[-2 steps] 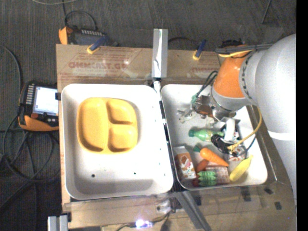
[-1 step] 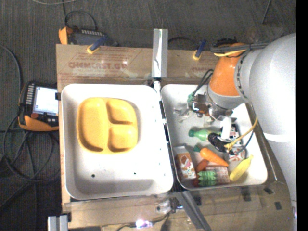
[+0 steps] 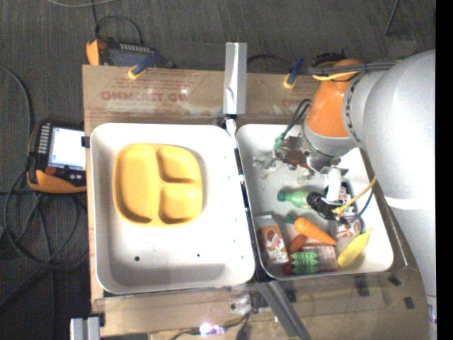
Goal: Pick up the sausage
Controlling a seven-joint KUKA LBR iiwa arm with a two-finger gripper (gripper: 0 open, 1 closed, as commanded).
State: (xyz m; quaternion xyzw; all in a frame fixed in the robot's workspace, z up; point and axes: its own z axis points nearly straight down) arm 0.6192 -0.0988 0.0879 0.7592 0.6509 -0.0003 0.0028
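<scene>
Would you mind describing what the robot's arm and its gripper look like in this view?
The arm is bulky and rounded, with a smooth pale grey shell. A glossy orange band rings it above a grey wrist. The gripper is small and made of dark and silvery metal parts. Its finer details are too small to tell.

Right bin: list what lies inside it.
Visible in the right bin: a carrot, a banana, a green item, a red packet. The arm covers whatever lies beneath it.

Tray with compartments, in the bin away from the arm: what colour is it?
The tray is plain yellow, best seen in the camera view.
</scene>
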